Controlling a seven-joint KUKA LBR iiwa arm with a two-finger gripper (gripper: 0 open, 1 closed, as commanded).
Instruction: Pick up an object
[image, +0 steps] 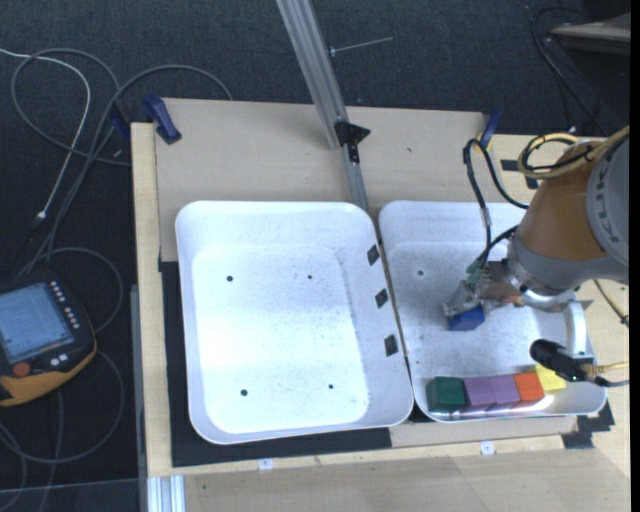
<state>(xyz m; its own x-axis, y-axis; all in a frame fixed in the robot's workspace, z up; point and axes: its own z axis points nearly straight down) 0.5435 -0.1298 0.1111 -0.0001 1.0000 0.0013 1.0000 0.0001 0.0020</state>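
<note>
My gripper (468, 302) reaches down into the right bin (425, 235), near its middle. A small blue object (466, 319) lies right at the gripper's tip, touching it or just under it. The wrist hides whether the object is gripped. Along the bin's front wall sits a row of blocks: green (447, 392), purple (490, 390), orange (527, 385) and yellow (551, 378).
The left bin (200, 225) lies beside the right one. A slanted metal rail (322, 75) ends near the gap between the bins. A black cable (478, 190) hangs over the right bin's back. A teach pendant (35, 335) lies on the floor at the left.
</note>
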